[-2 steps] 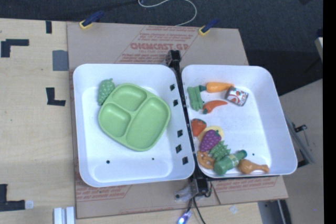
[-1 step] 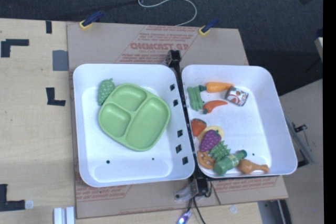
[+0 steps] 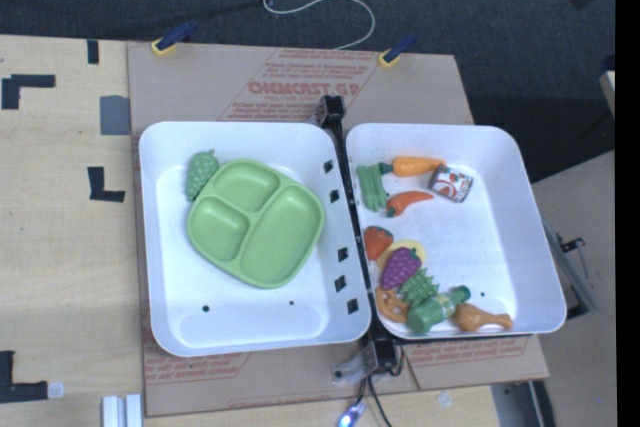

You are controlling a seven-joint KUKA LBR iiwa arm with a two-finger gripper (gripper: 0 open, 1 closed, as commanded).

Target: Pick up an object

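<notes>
Showing red print on the cardboard sheet (image 3: pixel 300 85) lying under the two bins, along its far edge: one large line reading roughly "CHEMCAST GP", with the letters blurred and the reading uncertain. Sitting above and below that line, smaller red lines, too fine to make out. Carrying a red and white label, the small can (image 3: pixel 451 183) near the far edge of the right bin (image 3: pixel 520 215), its lettering too small to read.

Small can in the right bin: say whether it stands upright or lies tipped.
Tipped. The can lies on its side on the right bin floor, its label facing up.
</notes>
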